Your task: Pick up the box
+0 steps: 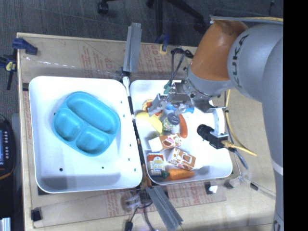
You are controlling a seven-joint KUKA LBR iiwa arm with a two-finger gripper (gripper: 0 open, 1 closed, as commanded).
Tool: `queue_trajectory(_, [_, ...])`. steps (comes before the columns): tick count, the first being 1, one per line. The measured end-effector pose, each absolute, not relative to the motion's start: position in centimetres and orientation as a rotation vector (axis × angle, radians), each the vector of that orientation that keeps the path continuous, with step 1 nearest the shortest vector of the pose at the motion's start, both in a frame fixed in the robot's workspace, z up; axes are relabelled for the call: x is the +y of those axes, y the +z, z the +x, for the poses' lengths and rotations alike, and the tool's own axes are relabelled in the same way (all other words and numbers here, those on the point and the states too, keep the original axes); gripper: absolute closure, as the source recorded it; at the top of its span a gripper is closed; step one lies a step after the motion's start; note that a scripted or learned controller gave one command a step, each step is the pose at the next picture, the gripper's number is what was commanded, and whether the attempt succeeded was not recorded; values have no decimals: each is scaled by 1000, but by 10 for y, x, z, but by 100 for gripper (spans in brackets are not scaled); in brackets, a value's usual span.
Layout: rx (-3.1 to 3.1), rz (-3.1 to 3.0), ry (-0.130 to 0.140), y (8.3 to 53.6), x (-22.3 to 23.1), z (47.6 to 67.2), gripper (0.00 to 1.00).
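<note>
Camera view: box lies flat, long axis slanting upper-left to lower-right; fingers state unclear.

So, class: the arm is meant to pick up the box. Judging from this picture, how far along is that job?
Done: the arm has reached into the right bin, its pincer over the pile of toy food. In hand: nothing that can be seen; the small boxes lie near the bin's front edge beside a carrot. Left: grip a box and lift it. The left bin holds a blue tray.
</note>
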State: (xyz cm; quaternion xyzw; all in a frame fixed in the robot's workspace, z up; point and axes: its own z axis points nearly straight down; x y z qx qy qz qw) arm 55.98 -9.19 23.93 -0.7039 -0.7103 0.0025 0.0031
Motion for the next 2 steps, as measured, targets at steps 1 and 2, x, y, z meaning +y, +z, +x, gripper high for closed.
queue_trajectory(1, [-1886, -2508, 9, 189, -15, 644, 0])
queue_trajectory(2, [-1893, -2498, 15, 197, -14, 644, 100])
